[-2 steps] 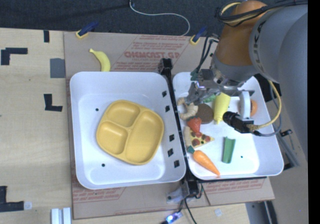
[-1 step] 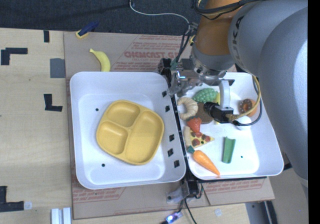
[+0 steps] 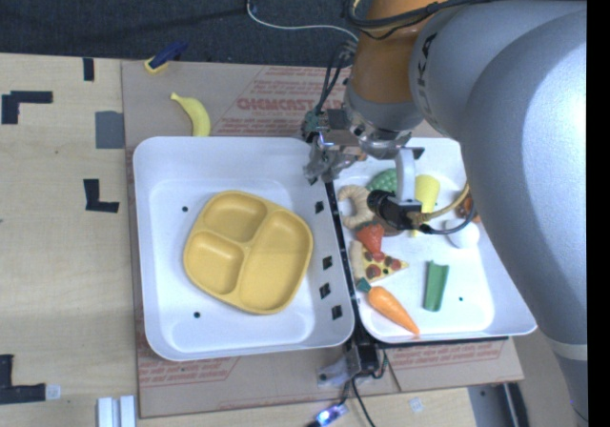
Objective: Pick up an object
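Arm (image 3: 496,111) hanging over right bin (image 3: 496,315), covering its far half. Left bin (image 3: 157,225) holding yellow plate (image 3: 248,251), sitting mid-table (image 3: 57,254). Pickable objects lying in right bin toward table's near edge: carrot (image 3: 394,310), green stick (image 3: 435,286), pizza slice (image 3: 381,269). Fingers (image 3: 319,166) hovering at wall between bins, far end; opening not readable, nothing seen held.

Risk: likely catching on wall instead of an object; crowded pieces slipping aside.

Toys under wrist partly hiding, hard to name.
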You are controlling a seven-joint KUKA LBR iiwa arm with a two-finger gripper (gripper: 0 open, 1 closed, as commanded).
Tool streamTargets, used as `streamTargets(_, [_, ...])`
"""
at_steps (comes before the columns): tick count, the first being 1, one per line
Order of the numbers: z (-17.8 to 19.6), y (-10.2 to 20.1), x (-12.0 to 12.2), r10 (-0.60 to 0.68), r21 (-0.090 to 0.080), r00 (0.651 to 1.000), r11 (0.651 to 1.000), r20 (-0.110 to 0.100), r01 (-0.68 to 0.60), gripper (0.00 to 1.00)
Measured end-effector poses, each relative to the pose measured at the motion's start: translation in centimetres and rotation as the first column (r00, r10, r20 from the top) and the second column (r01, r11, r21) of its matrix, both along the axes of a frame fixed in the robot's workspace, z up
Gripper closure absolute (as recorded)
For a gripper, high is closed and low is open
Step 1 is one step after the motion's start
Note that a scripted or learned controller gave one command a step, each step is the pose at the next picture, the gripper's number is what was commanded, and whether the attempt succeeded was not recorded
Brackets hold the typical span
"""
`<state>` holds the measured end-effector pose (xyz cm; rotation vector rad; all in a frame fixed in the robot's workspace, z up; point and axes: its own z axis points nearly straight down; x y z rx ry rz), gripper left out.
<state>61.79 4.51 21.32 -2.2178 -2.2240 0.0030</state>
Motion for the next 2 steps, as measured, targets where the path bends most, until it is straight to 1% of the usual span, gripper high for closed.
streamTargets(1, [0.1, -0.18, -0.19, -0.001, -0.001, 1.0, 1.0, 0.0, 0.001, 1.0])
streamTargets(2, [0.24, 0.42, 0.14, -0.002, 0.0, 1.0, 1.0, 0.001, 0.002, 1.0])
